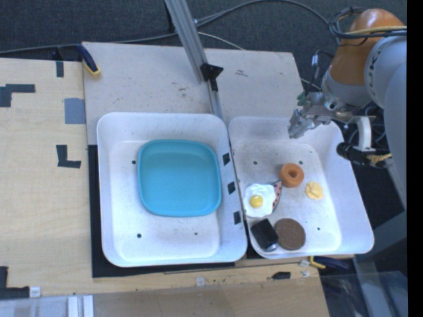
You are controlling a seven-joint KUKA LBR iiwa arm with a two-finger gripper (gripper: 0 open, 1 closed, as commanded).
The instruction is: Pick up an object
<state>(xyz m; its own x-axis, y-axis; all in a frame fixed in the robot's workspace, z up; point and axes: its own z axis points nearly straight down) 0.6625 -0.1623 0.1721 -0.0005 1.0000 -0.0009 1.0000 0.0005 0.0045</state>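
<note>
White left bin (pixel 119 177) with teal plate (pixel 179 177); right bin (pixel 344 203) with doughnut (pixel 291 174) (end effector (pixel 299 125) state unclear).

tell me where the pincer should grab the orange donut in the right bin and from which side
Grip the orange donut across its ring, coming straight down from above. It lies flat on the floor of the right bin, so only its top and outer edge are exposed. The pincer would probably fit best with its fingers along the upper-left to lower-right line, since the fried egg toy sits close at lower left.
</note>
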